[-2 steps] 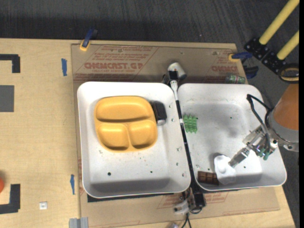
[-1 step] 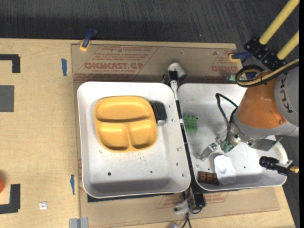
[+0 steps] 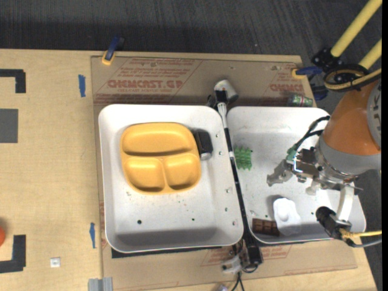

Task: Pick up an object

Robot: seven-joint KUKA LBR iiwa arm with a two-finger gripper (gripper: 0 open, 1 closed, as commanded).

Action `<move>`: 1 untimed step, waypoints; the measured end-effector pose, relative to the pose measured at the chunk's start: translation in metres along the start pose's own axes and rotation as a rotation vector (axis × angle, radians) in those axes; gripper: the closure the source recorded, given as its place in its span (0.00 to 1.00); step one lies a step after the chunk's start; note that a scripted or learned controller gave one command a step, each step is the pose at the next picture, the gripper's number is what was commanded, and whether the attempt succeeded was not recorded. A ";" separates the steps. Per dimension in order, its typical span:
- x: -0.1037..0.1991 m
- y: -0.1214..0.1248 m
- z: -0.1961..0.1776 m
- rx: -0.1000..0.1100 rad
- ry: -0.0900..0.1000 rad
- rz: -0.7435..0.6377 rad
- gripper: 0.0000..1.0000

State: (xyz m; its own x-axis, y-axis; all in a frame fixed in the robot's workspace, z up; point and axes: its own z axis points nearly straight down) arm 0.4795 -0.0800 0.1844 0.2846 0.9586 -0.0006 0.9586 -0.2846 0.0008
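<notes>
— Tan cardboard over a pale wooden counter point(image 3: 48, 162), dark carpet beyond. Two white bins side by side, left bin point(image 3: 115, 223) and right bin point(image 3: 260, 123).

— In the left?

— Yellow divided tray point(image 3: 160, 156), small dark object point(image 3: 203, 143) touching its right edge.

— And the right?

— Green toy point(image 3: 243, 157) near the left wall, white object point(image 3: 286, 214) and brown block point(image 3: 265, 226) by the front wall.

— The claw?

— Claw point(image 3: 290, 170) low over the right bin, between green toy and white object. Open or closed, cannot tell. Nothing seen held.
</notes>
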 end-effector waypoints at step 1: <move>-0.012 0.002 0.060 0.004 0.002 -0.317 0.00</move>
State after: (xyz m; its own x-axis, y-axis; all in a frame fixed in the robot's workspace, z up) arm 0.4786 -0.0920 0.1245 -0.0279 0.9996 0.0015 0.9996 0.0279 -0.0027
